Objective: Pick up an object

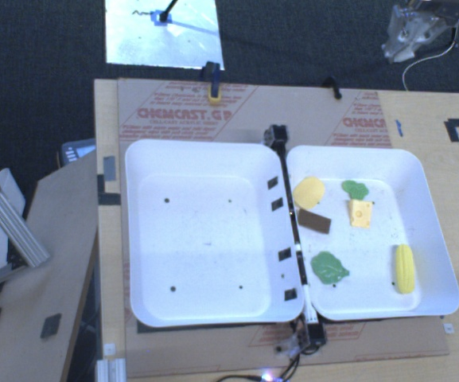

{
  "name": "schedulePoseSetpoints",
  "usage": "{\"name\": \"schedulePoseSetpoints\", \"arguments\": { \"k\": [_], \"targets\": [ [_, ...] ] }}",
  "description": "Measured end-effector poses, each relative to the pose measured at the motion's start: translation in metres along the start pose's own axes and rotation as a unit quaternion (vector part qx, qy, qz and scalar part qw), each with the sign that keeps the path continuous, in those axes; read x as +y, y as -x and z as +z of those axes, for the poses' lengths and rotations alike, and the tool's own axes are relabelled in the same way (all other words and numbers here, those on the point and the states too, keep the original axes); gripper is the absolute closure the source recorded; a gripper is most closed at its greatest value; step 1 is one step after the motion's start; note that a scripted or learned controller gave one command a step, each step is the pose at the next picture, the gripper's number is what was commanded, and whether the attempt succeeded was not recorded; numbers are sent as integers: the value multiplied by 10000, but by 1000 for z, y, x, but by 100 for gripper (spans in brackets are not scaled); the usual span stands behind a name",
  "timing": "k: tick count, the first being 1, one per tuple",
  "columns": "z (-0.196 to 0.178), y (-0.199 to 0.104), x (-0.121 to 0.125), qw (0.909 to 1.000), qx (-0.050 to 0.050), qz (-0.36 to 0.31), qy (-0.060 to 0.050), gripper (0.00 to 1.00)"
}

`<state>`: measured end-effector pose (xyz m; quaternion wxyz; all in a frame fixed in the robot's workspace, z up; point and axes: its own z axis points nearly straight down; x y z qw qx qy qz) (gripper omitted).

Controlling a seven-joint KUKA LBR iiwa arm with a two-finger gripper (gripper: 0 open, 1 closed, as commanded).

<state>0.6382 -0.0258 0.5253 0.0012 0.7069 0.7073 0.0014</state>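
Observation:
The right bin (440,237) holds several small toy pieces. A round yellow piece (309,191) lies by the divider, with a flat brown rectangle (314,222) just below it. A small green piece (355,189) and a yellow cheese-like block (360,213) lie near the middle. A larger green leafy piece (328,267) sits toward the front, and a yellow corn cob (404,268) lies at the front right. My gripper (408,34) hangs at the top right, beyond the bench's far edge and well away from both bins, with nothing seen in it.
The left bin (138,237) adjoins the right one along a black-clipped divider (293,229). A shiny metal plate (163,22) lies on the floor at the back left. A yellow-and-black clamp (213,86) sits on the bench's far edge. A white cable (428,58) trails below the gripper.

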Motion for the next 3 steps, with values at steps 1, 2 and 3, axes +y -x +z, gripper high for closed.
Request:
{"name": "schedulePoseSetpoints", "arguments": {
  "k": [1, 2, 3],
  "targets": [
    [-1, 13, 31, 10000, -9, 3, -1, 100],
    [-12, -1, -47, 10000, 6, -20, -8, 100],
    [-9, 60, 8, 10000, -14, 17, 3, 100]
  ]
}}
